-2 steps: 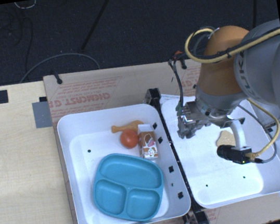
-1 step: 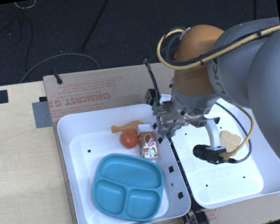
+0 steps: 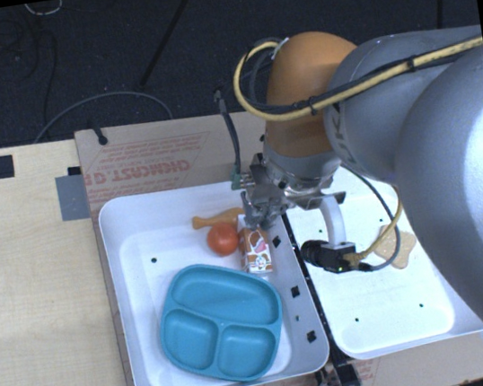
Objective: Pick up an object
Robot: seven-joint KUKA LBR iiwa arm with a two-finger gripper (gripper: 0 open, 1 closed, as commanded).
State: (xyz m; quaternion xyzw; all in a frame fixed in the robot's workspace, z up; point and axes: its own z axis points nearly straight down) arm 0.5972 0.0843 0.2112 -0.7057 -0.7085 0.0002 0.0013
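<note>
1. The grey KUKA arm with its orange band [image 3: 311,86] fills the right and upper centre of the frame, reaching down over the divide between the two shallow white plastic bins.
2. The left white bin [image 3: 142,340] sits centre-left; the right white bin [image 3: 398,317] lies under the arm at lower right.
3. A blue three-compartment plastic tray [image 3: 221,322] lies in the lower part of the left bin.
4. The two-finger gripper [image 3: 257,205] hangs at that bin's upper right edge, just above a small printed carton [image 3: 256,251]. How wide its jaws stand, and whether they grip anything, I cannot tell; the wrist hides them.
5. A small red tomato-like ball [image 3: 222,238] lies just beside the carton, touching an orange stick-shaped piece [image 3: 214,219], possibly a toy carrot.
6. The carton looks the likely target. To pick well, descend straight, straddle its narrow sides, keep clear of the bin wall and ball, and close before lifting.
</note>
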